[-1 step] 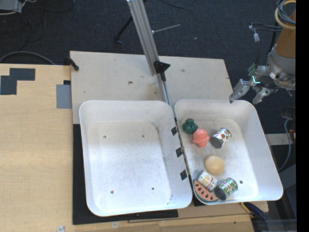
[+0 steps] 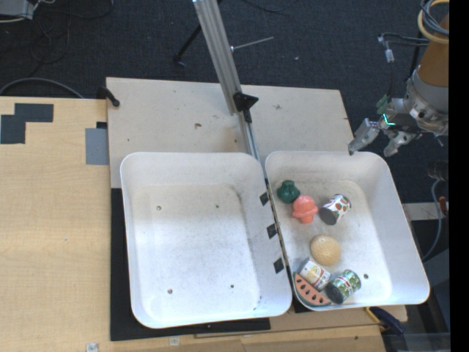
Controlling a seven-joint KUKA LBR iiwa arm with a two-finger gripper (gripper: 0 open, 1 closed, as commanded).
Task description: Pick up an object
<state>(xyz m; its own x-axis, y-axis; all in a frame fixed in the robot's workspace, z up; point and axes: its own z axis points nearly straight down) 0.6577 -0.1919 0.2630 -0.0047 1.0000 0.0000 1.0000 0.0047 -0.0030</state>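
Observation:
My gripper (image 2: 379,141) hangs above the far right corner of the right bin (image 2: 396,196), its two fingers spread apart and open with nothing between them. Inside that bin lie a green toy (image 2: 287,191), a pink toy (image 2: 305,209), a small white can with dark markings (image 2: 335,208), a tan round object (image 2: 325,250), a small labelled can (image 2: 315,273), a green can (image 2: 344,285) and a watermelon slice (image 2: 311,295). All of them lie below and to the left of the gripper, apart from it.
The left bin (image 2: 192,237) adjoins the right one along a divider with black clips. A slanted metal rail (image 2: 222,57) runs from the far edge down to the bins' junction. A wooden surface (image 2: 51,226) lies to the left.

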